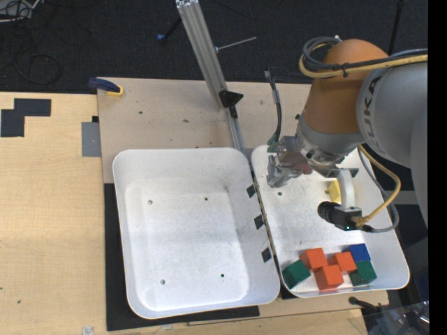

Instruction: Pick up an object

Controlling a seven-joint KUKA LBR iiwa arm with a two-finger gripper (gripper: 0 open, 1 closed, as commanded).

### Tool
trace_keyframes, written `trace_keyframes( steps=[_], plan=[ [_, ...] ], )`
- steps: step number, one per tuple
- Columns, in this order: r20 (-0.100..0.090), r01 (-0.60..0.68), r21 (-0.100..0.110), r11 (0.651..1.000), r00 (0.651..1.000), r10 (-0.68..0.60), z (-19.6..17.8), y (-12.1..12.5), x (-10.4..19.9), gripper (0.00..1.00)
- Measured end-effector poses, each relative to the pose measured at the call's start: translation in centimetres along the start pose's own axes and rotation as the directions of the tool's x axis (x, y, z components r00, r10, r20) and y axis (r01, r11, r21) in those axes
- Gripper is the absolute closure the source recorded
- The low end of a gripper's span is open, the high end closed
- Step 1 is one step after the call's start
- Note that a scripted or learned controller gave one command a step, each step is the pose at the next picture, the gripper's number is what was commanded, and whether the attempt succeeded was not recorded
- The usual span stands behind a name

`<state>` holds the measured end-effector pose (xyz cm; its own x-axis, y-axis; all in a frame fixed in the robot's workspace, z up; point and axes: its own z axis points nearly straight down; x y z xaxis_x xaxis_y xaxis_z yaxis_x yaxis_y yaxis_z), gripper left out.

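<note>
My gripper (277, 174) hangs over the far left part of the right bin (300, 218), near the bin's inner wall and above bare floor. Several blocks lie in a cluster at that bin's near end: a green block (297, 273), orange blocks (330, 276) beside it, a blue block (359, 252) and another green block (363, 273). The cluster is well apart from the gripper, toward the front. A yellow object (344, 187) lies by the right side of the bin, partly hidden behind a black part of the arm.
The left bin (181, 229) sits beside the right one, with black clips (258, 222) along the shared edge. A slanted aluminium rail (206, 54) rises behind the bins. The grey and orange arm (349, 96) covers the right bin's far corner.
</note>
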<state>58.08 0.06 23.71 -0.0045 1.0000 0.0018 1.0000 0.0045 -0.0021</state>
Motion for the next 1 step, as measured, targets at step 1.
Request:
trace_keyframes(
  steps=[1],
  plan=[
    [0.001, 0.000, 0.000, 1.000, 1.000, 0.000, 1.06, 1.56, 5.66, 1.00]
  ],
)
